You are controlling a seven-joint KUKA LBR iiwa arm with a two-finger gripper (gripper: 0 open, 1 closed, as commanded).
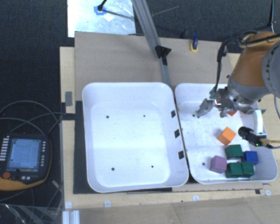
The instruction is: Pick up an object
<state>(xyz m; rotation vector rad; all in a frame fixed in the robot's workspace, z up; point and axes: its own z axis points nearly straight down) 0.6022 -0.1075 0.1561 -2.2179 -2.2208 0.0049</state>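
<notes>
While right bin (196, 171) holds orange block (227, 135), purple block (218, 164), green blocks (233, 151) | hand (204, 108) spread wide, nothing gripped

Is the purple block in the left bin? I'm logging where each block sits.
No, the purple block lies in the right bin, near the green blocks along its front edge.

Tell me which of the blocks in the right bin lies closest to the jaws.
The orange block. It sits just below the gripper, apart from the purple block, the green blocks and the blue block clustered nearer the bin's front corner.
</notes>
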